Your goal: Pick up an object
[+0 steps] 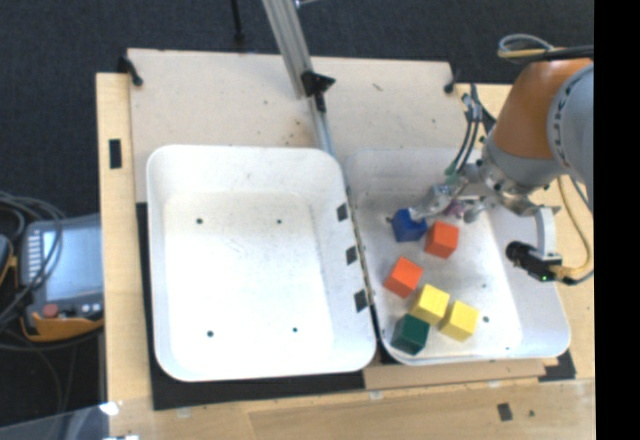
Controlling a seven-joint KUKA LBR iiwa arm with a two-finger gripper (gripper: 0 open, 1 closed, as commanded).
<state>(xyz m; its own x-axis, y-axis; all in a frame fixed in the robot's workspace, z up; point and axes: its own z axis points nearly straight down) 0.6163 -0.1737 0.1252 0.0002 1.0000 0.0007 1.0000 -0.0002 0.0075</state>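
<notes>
Several small blocks lie in the right bin (540, 320): a blue one (407, 225), a red-orange one (441, 239), an orange one (404, 276), two yellow ones (432, 303) (461, 319) and a dark green one (410, 333). My gripper (446, 202) hangs low over the bin's upper middle, just above and between the blue and red-orange blocks. The grey arm with its orange band (535, 113) comes in from the right. No block shows between the fingers.
The left bin (160, 228) sits beside the right one, with black clips along the shared edge. A slanted aluminium rail (285, 18) rises from the bench's back. Cables run along the arm at right.
</notes>
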